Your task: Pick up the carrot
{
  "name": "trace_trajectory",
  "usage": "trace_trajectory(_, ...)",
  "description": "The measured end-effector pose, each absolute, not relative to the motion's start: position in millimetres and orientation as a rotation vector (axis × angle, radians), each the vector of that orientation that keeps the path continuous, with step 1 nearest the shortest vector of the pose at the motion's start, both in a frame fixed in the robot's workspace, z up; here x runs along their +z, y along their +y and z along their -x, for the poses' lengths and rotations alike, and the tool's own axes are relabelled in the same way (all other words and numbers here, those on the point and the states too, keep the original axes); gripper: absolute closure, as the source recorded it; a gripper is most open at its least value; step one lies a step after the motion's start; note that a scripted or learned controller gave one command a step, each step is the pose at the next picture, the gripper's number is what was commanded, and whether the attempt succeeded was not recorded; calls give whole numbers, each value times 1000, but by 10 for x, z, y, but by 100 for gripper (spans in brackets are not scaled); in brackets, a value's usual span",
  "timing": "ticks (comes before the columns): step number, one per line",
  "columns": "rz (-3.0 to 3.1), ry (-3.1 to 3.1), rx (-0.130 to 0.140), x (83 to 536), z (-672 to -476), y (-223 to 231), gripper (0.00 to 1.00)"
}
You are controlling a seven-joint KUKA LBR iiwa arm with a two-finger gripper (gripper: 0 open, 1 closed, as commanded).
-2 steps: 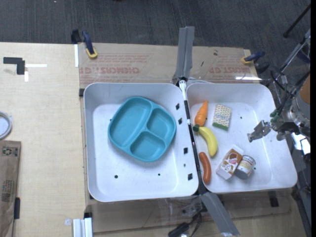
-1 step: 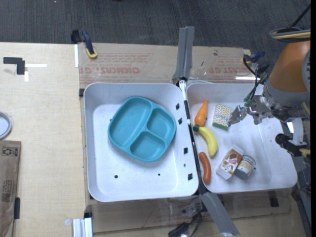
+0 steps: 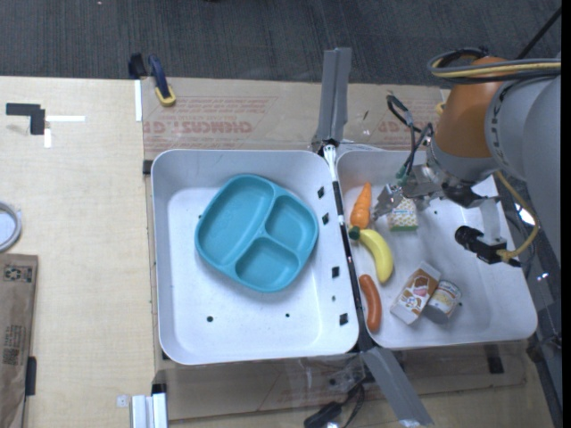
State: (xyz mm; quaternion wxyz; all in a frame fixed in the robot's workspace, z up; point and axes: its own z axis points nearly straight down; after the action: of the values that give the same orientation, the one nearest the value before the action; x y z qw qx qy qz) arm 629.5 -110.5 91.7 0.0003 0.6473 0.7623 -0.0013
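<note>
Across the whole view, a pale wooden bench [image 3: 80,194] with dark carpet beyond its far edge. On the bench, two shallow white bins side by side, touching along a shared middle wall: left bin [image 3: 178,328], right bin [image 3: 500,324].

From the right, over the far right corner of the right bin, the grey arm [image 3: 526,114] with its orange band [image 3: 464,119] and loose black cables beside it.

Inside the left bin, lying flat near the middle, a blue plate [image 3: 257,232] divided into three compartments.

Inside the right bin, close along the left wall:
- banana [image 3: 379,254], yellow, at a slant, just below the carrot.
- carrot [image 3: 360,205], orange, lengthwise along the wall in the far half of the bin, green end towards the banana and near its tip. Lying free on the bin floor.
- sausage [image 3: 370,300], red, in the near left corner, just below the banana.

Towards the near middle of that bin, a small carton [image 3: 412,294] and a can [image 3: 443,299], touching each other.

Just right of the carrot, a small pale block [image 3: 403,214].

Low over the bin floor, between carrot and block, the gripper [image 3: 388,203]; just beside the carrot, nothing seen held. Apart or together: cannot tell.
</note>
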Motion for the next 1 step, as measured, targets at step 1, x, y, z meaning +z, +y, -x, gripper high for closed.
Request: trace_trajectory(1, -1486, 2768, -9, 917, -6576, -1062, 0)
